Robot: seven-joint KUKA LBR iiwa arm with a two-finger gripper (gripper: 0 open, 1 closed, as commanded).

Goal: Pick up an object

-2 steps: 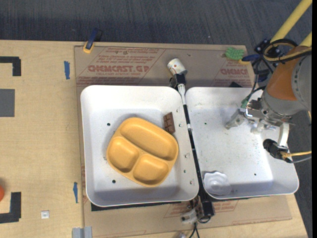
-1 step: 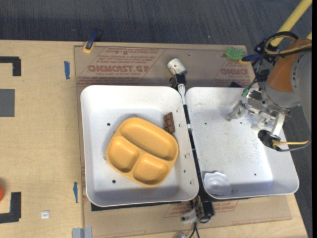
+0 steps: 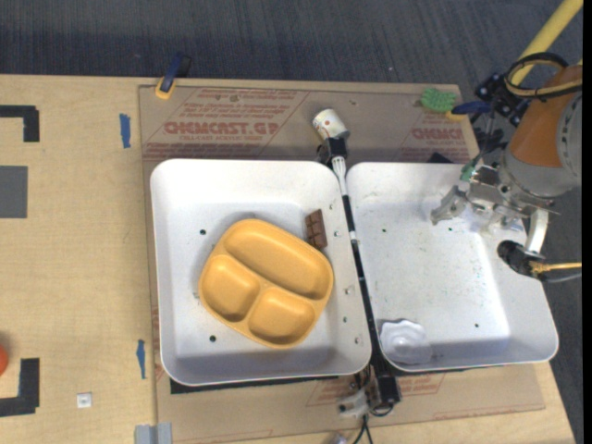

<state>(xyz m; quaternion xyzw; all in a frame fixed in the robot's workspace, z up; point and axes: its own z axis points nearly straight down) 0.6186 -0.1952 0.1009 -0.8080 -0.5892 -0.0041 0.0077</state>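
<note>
Yellow three-compartment tray [image 3: 266, 281] lying at centre of left bin [image 3: 176, 248], small brown block [image 3: 315, 228] touching its rim at 1 o'clock. Crumpled clear plastic [image 3: 403, 338] at 7 o'clock in right bin [image 3: 444, 276]. Gripper [image 3: 481, 206] poised over right bin's 2 o'clock edge; nothing seen between its tips, released or clenched impossible to tell.

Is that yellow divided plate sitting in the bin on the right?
No, the yellow plate lies in the left bin, while the right bin has a clear plastic thing near its front corner.
</note>
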